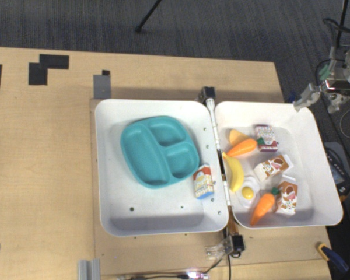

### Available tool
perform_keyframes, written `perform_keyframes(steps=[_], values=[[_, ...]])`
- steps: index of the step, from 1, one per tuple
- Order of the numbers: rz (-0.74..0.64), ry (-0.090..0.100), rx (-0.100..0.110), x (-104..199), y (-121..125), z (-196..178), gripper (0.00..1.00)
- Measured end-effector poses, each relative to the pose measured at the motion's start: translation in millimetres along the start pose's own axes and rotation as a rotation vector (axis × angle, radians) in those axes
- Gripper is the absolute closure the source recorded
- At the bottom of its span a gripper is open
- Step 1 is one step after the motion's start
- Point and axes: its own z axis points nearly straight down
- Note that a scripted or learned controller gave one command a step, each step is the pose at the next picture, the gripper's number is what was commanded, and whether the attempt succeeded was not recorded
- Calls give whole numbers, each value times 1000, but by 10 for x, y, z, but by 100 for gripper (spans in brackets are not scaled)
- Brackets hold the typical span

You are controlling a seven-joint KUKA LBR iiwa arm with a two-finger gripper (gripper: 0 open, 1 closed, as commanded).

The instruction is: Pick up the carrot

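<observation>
Near carrot [262,207]: orange, green tuft, right by the right bin's [311,162] near edge
Far carrot [241,148]: orange, slanted, by the left wall
Crowding: carton [287,198] touching near carrot, egg [247,192] just beside, banana [235,172] between both carrots
Gripper [306,98]: over the bin's far right corner, apart or together, can't tell

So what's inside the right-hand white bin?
The right bin holds two carrots, a banana, a fried egg, an orange wedge and small cartons. Anything beneath them is covered.
</observation>
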Motion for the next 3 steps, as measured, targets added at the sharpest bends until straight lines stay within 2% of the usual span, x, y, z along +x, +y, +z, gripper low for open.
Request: perform_keyframes(steps=[1, 2, 3], values=[[-36, 8, 12, 810, -347, 1124, 0], [76, -3, -10, 1066, -120, 1800, 0], [72, -10, -26, 1051, -76, 1649, 100]])
